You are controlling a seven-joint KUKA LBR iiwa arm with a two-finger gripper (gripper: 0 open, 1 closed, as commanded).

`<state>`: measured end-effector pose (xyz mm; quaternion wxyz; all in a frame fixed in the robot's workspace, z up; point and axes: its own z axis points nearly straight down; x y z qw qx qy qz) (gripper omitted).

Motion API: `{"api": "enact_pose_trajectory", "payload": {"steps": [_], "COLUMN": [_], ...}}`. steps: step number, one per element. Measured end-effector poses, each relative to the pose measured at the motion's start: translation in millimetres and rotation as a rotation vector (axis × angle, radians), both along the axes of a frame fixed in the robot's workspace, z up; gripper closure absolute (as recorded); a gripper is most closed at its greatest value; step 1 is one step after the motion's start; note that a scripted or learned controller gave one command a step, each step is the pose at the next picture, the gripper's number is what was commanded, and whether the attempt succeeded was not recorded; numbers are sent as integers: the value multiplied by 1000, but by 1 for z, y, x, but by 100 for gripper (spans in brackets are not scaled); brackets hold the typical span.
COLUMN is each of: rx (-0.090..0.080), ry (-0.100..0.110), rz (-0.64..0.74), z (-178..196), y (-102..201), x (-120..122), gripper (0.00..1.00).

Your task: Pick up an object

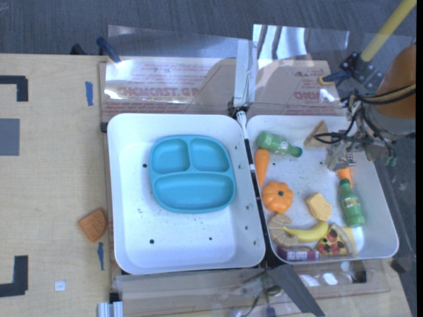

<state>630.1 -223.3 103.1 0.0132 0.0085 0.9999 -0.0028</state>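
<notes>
bright even light; glare on the clear plastic panels [198, 51]; slightly soft focus.

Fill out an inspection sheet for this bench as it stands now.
Surface: two shallow white bins side by side on a wooden bench.
Job's things: right bin holds green plastic bottle, orange toy pumpkin, yellow toy banana, toy carrot.
Clutter: blue divided plate in left bin; brown waffle toy on bench.
End effector: over right bin; grip unclear.
Cables: black wires at wrist.
Surroundings: grey carpet.
</notes>
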Motion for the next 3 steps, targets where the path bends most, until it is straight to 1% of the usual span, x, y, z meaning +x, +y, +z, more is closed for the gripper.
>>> {"api": "enact_pose_trajectory", "payload": {"steps": [1, 2, 3], "rx": [1, 7, 3], "ry": [2, 18, 2], "rz": [0, -117, -116], "z": [-1, -15, 0], "y": [0, 0, -1], "x": [0, -11, -7], "gripper": [0, 0, 100]}}
